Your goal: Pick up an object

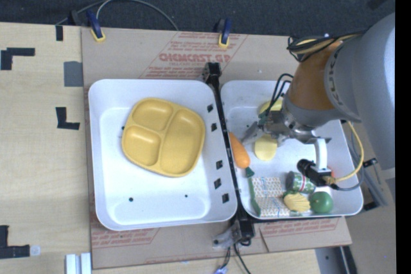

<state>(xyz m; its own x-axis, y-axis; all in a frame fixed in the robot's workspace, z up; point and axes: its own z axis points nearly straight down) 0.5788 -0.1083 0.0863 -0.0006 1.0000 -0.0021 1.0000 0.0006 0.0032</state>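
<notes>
The grey arm (359,74) with its orange band (311,77) reaches in from the right over the right-hand bin (347,208), and its gripper (273,131) hangs low over the middle of that bin; the wrist hides the claw from this angle, so I cannot tell whether it is released, clenched or grasping anything. Just below the gripper a pale yellow lemon-like piece (266,150) lies on the bin floor, touching or very nearly touching the gripper's lower edge. To its left an orange carrot (239,151) lies at a slant against the bin's left wall. Along the near side of the same bin lie a patterned cloth or packet (268,188), a small yellow corn-like piece (295,203), a green ball (322,202) and a small can (300,183), all close together. The left-hand bin (106,157) holds a yellow divided plate (162,136), lying flat and slightly turned, nearer the bin's far side. Both bins rest on a sheet of cardboard (180,51) held by two clamps (224,32) at its far edge.
</notes>
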